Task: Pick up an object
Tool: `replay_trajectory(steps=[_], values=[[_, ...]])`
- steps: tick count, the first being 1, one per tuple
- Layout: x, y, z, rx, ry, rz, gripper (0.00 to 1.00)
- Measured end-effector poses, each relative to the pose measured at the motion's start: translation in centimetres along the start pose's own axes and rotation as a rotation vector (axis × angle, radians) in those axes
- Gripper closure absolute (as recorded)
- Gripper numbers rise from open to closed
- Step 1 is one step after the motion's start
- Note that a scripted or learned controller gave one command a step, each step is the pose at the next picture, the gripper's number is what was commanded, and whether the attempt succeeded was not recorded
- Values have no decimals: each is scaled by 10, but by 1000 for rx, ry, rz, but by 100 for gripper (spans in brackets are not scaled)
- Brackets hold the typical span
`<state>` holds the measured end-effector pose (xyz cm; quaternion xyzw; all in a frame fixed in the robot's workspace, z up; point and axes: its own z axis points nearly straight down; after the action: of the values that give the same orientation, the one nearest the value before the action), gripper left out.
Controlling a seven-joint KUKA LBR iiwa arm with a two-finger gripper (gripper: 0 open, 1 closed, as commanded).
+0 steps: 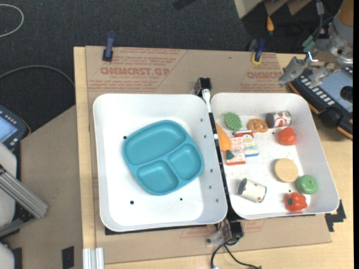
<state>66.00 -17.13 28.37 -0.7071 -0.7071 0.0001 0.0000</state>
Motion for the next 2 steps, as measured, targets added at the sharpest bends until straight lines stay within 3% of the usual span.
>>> replay_trajectory(steps=[1,2], values=[[62,-63,1,5,3,-4,0],[89,-121,-31,2,3,-3,0]])
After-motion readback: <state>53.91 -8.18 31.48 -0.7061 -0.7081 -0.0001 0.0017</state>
